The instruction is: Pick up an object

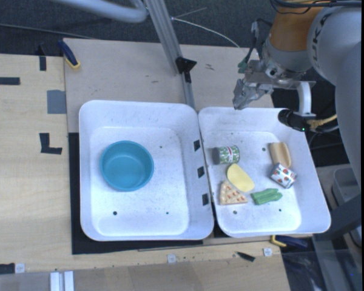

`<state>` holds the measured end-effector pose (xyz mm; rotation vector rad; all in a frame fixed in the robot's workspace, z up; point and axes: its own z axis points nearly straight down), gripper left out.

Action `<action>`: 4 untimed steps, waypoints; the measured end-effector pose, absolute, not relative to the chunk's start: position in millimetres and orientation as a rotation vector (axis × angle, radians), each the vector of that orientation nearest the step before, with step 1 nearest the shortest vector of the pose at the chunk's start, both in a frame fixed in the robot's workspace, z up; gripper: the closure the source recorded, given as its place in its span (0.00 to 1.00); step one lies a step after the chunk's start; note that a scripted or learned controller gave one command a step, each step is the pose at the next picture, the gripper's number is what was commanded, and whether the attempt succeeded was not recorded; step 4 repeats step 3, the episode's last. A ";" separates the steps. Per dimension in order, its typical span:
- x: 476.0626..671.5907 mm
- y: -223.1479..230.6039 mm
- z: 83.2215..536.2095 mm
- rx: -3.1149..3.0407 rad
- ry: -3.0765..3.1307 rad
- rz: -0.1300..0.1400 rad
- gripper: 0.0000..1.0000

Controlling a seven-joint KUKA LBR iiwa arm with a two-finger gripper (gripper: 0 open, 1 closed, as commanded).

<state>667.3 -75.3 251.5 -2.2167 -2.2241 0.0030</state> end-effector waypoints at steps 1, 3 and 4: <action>653.1 -20.9 239.2 -2.213 -2.225 0.003 1.00; 660.1 98.1 233.5 -2.214 -2.228 0.001 1.00; 660.1 98.1 233.5 -2.214 -2.228 0.001 1.00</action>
